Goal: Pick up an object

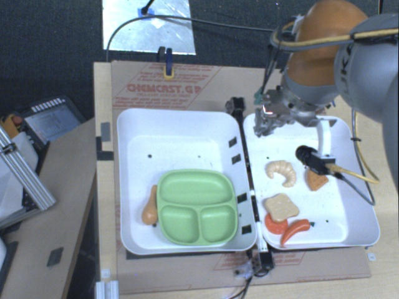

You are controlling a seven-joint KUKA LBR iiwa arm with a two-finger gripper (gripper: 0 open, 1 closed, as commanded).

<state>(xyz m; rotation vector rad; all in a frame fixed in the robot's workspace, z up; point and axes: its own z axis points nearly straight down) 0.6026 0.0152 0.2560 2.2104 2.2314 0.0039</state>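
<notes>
Camera view: the end effector (267, 122) is seen poised over the far left corner of the right bin (352, 213), and nothing is seen held in it; whether it is released or clenched cannot be told from this angle. The nearest candidate is judged to be the croissant (282, 170), found lying mid-bin, just forward of the end effector and well apart from the walls. A toy is suspected: light, stiff and somewhat slick, so a grip across the thick middle of its curve is favoured, since the tapered tips could be squeezed out. A toast slice (280, 206) and a red pepper (295, 228) are spotted nearer the front rim, the two touching, and an orange-brown piece (316, 180) is set just right of the croissant. In the left bin (174, 136) a green divided plate (196, 205) is laid, with a tan drumstick-like toy (150, 207) beside it. On the brown sheet (212, 80) under the bins, "CHEMCAST" can be read in red print; the letters after it are not made out.
</notes>
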